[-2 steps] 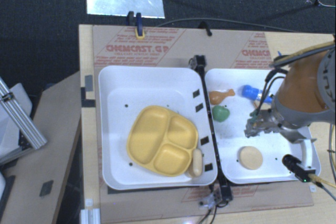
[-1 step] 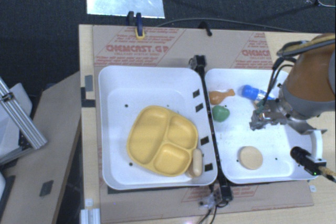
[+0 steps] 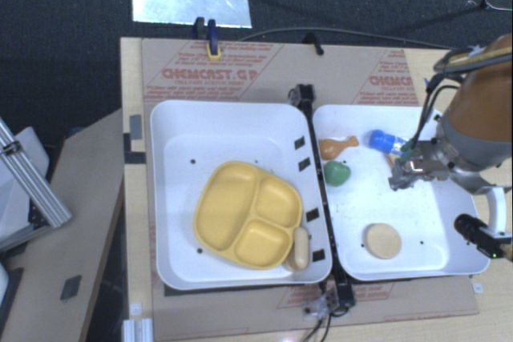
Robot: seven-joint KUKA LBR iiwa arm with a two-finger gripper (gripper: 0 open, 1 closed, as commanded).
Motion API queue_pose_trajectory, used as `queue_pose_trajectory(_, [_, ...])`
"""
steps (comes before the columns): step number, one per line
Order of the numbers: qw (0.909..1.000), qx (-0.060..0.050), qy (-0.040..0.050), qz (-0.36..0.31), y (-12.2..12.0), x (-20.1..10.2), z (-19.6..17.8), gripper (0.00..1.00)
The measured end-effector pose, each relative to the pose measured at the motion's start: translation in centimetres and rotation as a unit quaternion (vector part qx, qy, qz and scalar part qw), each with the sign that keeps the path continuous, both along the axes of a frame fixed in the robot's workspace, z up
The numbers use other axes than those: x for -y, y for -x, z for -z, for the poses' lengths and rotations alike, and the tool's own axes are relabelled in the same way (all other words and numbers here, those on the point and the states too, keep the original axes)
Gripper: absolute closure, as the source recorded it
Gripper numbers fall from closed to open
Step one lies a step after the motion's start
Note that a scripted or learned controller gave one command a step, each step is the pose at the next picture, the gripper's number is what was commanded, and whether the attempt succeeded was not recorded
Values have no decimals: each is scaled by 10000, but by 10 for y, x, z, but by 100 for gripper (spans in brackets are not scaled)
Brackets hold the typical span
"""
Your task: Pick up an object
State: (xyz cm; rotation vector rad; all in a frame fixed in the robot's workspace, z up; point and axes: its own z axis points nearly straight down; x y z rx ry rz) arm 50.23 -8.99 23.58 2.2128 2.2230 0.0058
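Camera view, read left to right. On the table (image 3: pixel 136 76), a left bin (image 3: pixel 172 172) holding a yellow divided tray (image 3: pixel 248 214), tilted a little in the bin, three compartments showing. Touching the tray's lower right corner, a small beige roll-shaped piece (image 3: pixel 300 247), lying close against the bin's right wall. Beyond the black divider between the bins, a right bin (image 3: pixel 417 252) with four loose things. Near its upper left, a tan drumstick-shaped toy (image 3: pixel 338 146); just below that, a green rounded toy (image 3: pixel 337 172), close to the left wall. Farther right along the top, a blue object (image 3: pixel 383 142), partly white at one end. Low in the bin's middle, a flat round tan disc (image 3: pixel 383 240), well apart from the rest. At the right side of that bin, the gripper (image 3: pixel 403 169), reaching in beneath the grey arm with its orange band. Fingers too dark and small to judge: apart or together, cannot tell, and nothing seen between them. Blue object just beside the gripper, up and to its left; green toy and drumstick farther left; disc below and slightly left, apart from it.
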Motion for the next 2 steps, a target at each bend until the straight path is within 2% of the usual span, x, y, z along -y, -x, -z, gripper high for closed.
queue_pose_trajectory(2, [10000,-24,-18,-25,12,-113,3,100])
